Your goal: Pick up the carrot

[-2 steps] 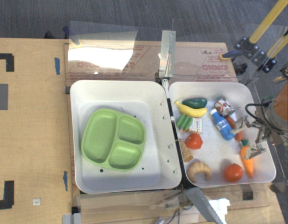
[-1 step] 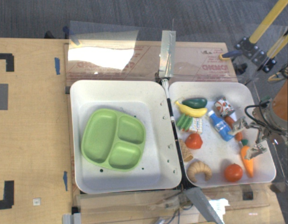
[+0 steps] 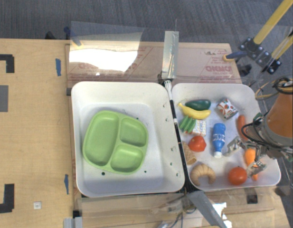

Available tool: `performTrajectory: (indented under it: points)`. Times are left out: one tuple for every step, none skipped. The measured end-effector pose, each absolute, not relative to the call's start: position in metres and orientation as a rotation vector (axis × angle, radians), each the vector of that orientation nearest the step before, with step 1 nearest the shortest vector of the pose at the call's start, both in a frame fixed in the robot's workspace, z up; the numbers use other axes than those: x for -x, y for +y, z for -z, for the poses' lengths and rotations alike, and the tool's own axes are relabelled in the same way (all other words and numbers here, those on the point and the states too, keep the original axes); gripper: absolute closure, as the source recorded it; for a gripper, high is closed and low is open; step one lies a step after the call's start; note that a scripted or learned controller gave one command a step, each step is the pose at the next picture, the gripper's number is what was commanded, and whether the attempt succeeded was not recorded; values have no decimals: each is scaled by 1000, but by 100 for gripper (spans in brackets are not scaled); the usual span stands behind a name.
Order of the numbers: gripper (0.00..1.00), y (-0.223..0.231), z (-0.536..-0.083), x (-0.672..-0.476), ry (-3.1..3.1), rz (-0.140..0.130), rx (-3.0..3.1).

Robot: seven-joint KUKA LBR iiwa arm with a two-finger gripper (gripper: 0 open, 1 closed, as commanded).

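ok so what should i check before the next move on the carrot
1. Carrot found: ok, the carrot lies near the right bin's right side.
2. Gripper placed: ok, the gripper is right at the carrot.
3. Hold on the carrot: cannot tell, the wrist hides the contact.
4. Room nearby: not ok, the red tomato sits close beside the carrot.
5. Blue bottle: ok, it stands apart from the carrot.
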State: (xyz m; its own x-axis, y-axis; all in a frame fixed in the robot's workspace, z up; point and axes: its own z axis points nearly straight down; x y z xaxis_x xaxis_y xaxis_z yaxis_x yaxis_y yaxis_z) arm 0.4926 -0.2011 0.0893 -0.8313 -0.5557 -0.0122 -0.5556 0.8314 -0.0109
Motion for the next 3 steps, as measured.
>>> performTrajectory:
  points:
    - [0, -215, -89, -495, 2899, -1, 1161]
    - [0, -221, -89, -489, 3073, 0, 614]
    - [0, -221, -89, -492, 3125, -2, -228]
